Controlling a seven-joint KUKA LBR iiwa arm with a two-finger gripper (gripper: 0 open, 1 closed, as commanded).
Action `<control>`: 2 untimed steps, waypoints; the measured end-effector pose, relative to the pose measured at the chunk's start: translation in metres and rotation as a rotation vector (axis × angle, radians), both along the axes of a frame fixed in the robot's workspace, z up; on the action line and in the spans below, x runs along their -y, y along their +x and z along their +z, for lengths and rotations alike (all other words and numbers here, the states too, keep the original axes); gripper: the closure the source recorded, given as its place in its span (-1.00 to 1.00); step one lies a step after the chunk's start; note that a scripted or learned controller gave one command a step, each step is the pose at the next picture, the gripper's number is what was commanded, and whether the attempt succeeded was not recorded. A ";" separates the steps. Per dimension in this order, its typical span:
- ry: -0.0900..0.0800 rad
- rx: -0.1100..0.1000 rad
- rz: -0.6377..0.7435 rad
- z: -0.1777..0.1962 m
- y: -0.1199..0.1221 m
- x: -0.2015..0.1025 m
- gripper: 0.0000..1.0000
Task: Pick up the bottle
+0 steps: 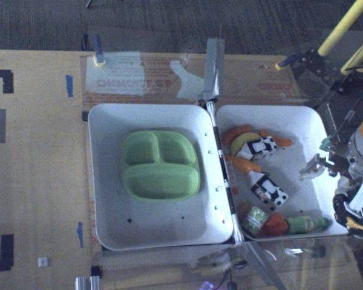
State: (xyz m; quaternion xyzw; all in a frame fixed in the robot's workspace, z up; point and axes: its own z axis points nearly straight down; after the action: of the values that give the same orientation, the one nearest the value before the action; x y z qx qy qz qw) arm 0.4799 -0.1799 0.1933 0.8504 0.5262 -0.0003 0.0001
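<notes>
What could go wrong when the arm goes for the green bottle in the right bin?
The green bottle lies on its side against the right bin's near wall, so the fingers may have little room to close around it. A red toy touches its end and may get nudged or grabbed instead. The gripper sits at the bin's right edge, well off the bottle, so it could clip the rim on the way down.

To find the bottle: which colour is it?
Green bottle, lying in the right bin; camera view.

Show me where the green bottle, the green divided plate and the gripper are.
green bottle point(307, 224), camera view, middle of its body.
green divided plate point(161, 164), camera view, centre ridge.
gripper point(317, 167), camera view, between its fingertips.
</notes>
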 end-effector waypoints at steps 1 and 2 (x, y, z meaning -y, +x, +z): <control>0.000 0.005 -0.080 -0.107 0.001 -0.014 -1.00; 0.006 0.002 -0.036 -0.107 0.094 0.013 -1.00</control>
State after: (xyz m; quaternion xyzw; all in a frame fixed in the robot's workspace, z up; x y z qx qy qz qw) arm 0.5743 -0.1932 0.0861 0.8598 0.5106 0.0023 -0.0021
